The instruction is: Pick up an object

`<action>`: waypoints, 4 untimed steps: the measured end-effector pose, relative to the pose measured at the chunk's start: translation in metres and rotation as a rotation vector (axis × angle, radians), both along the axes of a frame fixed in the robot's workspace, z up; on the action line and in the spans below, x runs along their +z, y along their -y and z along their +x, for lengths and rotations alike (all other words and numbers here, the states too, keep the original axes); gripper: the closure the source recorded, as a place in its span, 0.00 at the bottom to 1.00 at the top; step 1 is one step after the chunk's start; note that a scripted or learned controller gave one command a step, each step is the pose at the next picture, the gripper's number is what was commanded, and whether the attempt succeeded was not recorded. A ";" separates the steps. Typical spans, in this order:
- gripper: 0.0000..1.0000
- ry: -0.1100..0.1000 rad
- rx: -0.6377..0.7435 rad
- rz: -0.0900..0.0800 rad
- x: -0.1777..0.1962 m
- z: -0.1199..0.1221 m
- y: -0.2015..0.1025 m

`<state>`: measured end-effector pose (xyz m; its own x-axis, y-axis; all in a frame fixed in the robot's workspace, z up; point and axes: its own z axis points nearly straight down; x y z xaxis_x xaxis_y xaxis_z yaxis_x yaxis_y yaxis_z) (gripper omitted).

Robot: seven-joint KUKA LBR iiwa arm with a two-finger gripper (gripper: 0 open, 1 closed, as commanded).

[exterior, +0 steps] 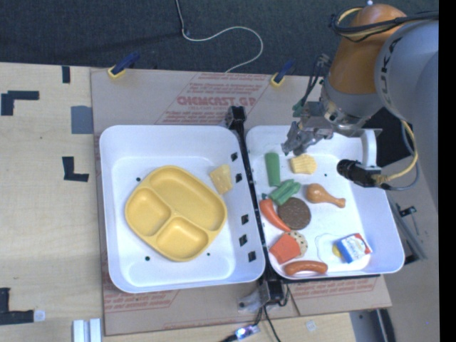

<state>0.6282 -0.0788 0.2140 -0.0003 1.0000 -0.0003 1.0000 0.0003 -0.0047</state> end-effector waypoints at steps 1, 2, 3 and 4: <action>1.00 0.000 0.000 0.000 0.005 -0.048 -0.014; 1.00 0.000 0.004 0.002 0.014 -0.085 -0.051; 1.00 -0.001 0.002 0.001 0.011 -0.114 -0.070; 1.00 0.000 -0.001 -0.001 0.007 -0.127 -0.056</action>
